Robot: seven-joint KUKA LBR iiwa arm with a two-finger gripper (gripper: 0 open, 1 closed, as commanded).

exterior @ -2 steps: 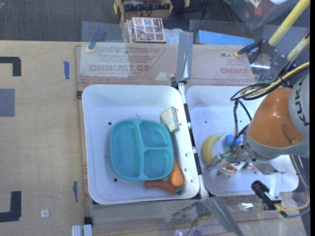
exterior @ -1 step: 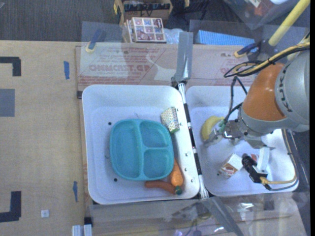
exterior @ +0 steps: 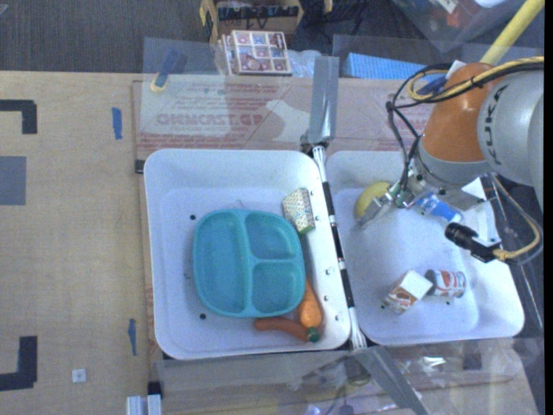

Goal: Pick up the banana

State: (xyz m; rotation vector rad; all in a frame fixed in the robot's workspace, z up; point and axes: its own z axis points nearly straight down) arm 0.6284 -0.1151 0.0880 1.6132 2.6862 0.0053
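Note:
The banana [exterior: 372,196] shows as a yellow rounded shape at the back left of the right bin [exterior: 492,318]. My gripper [exterior: 381,210] reaches down from the grey arm with its orange band [exterior: 455,124] and sits right against the banana's lower right side, partly covering it. Whether the banana is inside the gripper cannot be made out from this angle.
A small carton [exterior: 406,290] and a can [exterior: 448,282] lie at the front of the right bin. In the left bin [exterior: 164,197] are a teal divided plate [exterior: 249,263], a patterned block [exterior: 299,208], a carrot [exterior: 311,306] and a red vegetable [exterior: 278,325]. Cables hang off the arm.

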